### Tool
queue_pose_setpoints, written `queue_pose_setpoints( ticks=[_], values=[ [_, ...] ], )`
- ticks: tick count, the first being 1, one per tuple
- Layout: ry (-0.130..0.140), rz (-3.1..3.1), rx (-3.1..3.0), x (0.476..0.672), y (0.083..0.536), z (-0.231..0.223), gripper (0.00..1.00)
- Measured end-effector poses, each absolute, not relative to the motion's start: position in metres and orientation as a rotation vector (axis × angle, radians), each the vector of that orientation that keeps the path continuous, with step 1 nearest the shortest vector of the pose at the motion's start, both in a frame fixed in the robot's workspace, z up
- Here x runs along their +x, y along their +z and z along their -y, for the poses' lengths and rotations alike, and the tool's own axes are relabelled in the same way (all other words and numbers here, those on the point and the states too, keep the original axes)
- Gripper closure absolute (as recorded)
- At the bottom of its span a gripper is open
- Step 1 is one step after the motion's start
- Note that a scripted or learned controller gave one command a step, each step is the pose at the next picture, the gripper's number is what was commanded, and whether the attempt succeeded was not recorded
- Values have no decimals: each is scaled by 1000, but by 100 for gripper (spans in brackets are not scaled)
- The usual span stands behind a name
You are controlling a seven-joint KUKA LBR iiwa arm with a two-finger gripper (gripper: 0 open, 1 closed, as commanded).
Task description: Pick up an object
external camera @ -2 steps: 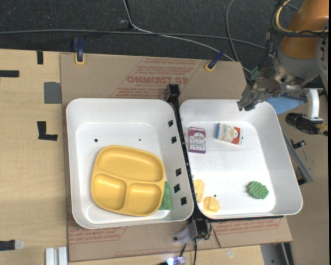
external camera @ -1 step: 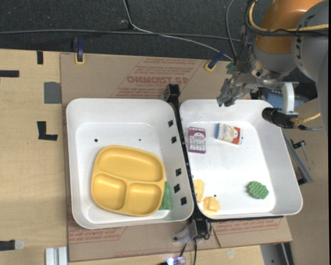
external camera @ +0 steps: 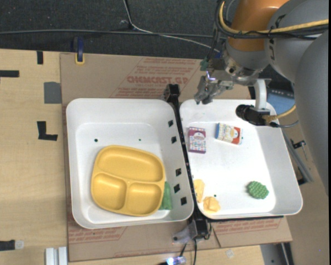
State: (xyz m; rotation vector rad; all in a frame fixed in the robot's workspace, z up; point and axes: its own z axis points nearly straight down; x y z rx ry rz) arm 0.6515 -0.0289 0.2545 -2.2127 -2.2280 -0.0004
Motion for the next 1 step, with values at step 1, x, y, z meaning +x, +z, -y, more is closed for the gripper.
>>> queue_pose_setpoints(
  ticks=[1],
  values=[
    [2,2226,-2213,644,240,-23,100]
  ],
)
